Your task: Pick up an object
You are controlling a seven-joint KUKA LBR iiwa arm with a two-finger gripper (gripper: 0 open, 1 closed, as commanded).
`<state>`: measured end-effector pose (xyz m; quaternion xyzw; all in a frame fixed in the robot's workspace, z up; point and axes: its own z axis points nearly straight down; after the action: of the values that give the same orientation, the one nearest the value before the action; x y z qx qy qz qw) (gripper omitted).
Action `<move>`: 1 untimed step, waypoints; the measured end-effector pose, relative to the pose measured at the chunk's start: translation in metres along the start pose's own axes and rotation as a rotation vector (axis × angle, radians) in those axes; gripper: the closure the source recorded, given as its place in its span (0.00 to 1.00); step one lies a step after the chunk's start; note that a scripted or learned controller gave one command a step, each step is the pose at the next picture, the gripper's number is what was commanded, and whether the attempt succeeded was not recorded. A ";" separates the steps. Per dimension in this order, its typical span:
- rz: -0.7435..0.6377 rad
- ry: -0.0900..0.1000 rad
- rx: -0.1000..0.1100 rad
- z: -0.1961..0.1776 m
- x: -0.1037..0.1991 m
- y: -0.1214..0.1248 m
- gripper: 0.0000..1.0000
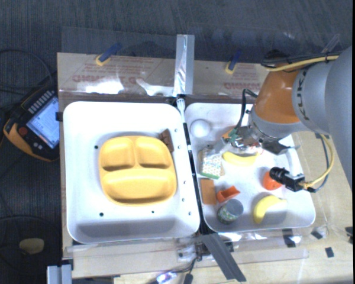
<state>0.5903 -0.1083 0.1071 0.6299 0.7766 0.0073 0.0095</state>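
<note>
Reaching in from the right, the tool (244, 139) hangs over the upper middle of the right bin (299, 216), just above a pale yellow piece (239, 157); whether it is apart or together cannot be told. Elsewhere in that bin lie a white ball (199, 127), a green-and-white packet (212, 166), a brown block (207, 190), an orange-red piece (228, 192), a grey can (229, 210) and a yellow banana shape (265, 206). A yellow divided tray (137, 169) lies in the left bin (83, 209), well apart from the tool.
</note>
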 end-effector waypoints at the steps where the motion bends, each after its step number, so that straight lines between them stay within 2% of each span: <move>1: -0.027 0.001 -0.012 0.005 -0.009 -0.005 0.00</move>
<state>0.5870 -0.1182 0.1019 0.6193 0.7849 0.0118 0.0130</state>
